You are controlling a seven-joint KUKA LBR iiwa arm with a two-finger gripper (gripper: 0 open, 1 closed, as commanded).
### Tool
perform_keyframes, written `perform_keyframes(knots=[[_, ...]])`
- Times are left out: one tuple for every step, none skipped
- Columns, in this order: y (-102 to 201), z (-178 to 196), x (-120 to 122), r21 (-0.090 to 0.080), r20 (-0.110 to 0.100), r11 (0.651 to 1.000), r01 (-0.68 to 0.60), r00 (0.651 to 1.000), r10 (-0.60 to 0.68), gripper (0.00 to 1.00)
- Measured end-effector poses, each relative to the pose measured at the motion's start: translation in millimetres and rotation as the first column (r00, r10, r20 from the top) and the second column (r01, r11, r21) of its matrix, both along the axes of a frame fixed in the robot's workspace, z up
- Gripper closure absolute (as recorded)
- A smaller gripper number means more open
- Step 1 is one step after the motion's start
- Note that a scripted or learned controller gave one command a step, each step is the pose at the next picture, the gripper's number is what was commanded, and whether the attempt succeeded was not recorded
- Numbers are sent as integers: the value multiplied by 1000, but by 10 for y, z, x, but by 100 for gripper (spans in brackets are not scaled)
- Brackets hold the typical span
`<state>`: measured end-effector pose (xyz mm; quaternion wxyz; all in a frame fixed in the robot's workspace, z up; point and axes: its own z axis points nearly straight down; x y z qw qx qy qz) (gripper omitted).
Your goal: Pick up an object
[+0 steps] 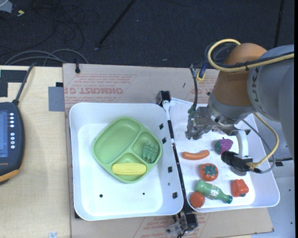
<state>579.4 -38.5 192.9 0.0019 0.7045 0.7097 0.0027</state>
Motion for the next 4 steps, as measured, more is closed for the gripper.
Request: perform_keyframes(knots=[[-61, 1414, -402, -1, 3, 1000, 7, 1000, -7, 100], [268, 1039, -411, -1, -12, 1000, 6, 1000, -6, 100], [74, 1487, -1062, -1, -8, 1000, 12, 1000, -12, 100], [1137, 1728, -1036, 1, -7, 1000, -4, 1000, 4, 100]])
